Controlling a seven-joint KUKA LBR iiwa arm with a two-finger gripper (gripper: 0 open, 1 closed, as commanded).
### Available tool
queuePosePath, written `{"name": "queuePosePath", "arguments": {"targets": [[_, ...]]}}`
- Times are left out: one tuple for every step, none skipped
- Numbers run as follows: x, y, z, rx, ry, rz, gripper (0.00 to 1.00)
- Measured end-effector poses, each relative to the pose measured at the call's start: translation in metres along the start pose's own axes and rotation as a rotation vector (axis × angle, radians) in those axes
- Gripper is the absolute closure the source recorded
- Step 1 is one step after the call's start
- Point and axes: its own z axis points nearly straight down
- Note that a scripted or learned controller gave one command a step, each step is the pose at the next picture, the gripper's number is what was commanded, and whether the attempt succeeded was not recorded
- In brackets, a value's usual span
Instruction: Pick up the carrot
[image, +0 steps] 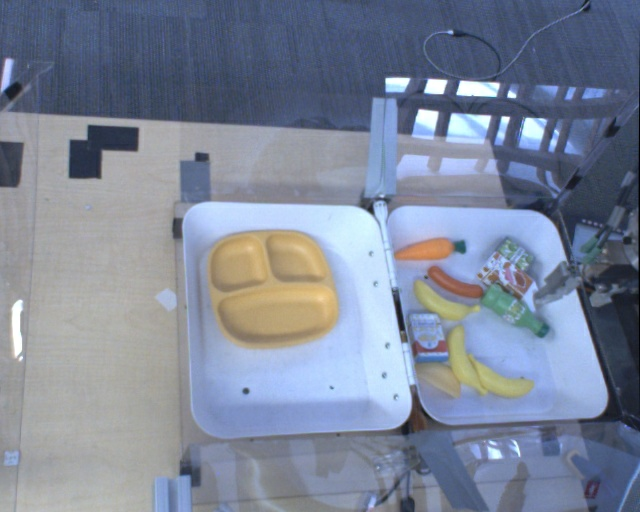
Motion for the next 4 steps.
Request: {"name": "queuePosePath", "arguments": {"targets": [[0.005,0.066,0.131,0.002,0.001,-0.052,0.00],[0.037,0.104,0.096,-0.002,0.000,-0.054,0.00],[0.082,0.159,0.187,-0.003,-0.002,-0.129,0.00],[0.106,0.152,0.091,-0.004,0.000,-0.197,0.00]]}}
